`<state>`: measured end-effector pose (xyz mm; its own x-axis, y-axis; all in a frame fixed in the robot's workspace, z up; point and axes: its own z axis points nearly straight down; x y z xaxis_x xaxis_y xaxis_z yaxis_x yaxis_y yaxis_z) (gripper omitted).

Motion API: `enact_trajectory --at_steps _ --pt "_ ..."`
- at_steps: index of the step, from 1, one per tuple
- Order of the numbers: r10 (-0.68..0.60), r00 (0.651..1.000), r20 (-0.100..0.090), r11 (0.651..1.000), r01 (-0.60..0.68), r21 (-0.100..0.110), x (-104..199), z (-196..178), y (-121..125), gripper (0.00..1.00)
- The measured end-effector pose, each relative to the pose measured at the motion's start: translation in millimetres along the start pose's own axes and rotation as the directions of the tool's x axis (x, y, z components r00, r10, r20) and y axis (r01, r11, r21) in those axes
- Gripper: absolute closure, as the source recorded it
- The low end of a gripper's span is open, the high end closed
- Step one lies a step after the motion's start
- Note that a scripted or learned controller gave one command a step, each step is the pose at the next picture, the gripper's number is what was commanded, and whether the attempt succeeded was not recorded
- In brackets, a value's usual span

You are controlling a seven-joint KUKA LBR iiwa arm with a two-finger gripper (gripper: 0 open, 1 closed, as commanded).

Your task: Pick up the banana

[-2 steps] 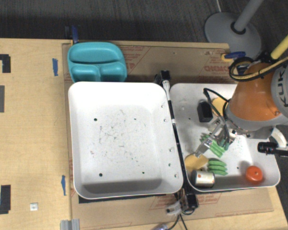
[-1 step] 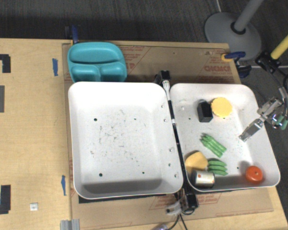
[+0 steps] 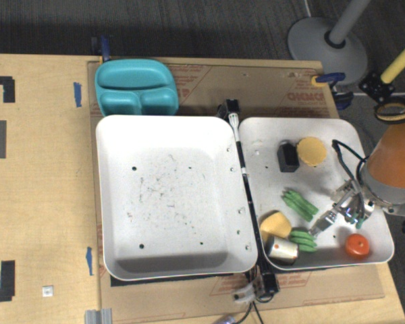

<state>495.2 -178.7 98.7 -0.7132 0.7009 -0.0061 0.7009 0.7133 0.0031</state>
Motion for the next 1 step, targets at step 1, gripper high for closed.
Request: enact_trajectory --at_steps 1 --pt "-0.363 0.932 0.02 0.932 0.363 -0.004 38.1 5.8 27.0 0.0"
